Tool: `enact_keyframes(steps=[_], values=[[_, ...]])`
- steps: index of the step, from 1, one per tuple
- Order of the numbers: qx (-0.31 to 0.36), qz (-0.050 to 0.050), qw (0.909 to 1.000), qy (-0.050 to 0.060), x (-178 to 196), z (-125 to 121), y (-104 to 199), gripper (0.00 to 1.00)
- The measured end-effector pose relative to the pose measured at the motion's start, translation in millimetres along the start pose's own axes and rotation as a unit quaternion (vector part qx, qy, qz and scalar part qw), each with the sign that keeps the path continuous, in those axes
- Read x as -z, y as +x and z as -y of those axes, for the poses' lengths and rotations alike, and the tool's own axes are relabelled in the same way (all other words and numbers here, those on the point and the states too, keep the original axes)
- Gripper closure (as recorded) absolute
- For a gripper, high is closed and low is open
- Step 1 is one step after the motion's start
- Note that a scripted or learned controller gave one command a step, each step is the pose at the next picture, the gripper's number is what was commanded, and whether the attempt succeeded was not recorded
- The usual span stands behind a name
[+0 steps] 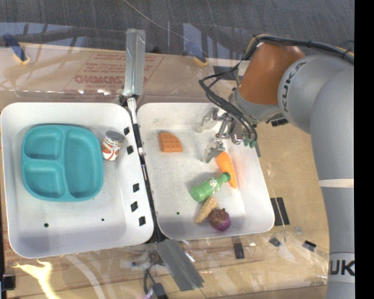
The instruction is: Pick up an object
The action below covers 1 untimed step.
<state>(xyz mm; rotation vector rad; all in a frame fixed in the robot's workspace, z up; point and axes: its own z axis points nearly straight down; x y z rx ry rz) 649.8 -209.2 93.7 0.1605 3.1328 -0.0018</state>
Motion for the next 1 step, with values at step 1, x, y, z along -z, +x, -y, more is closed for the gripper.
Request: enact_keyframes(steps=[1], values=[[0.0,0.0,1.0,0.0,0.0,0.0,0.0,0.0]])
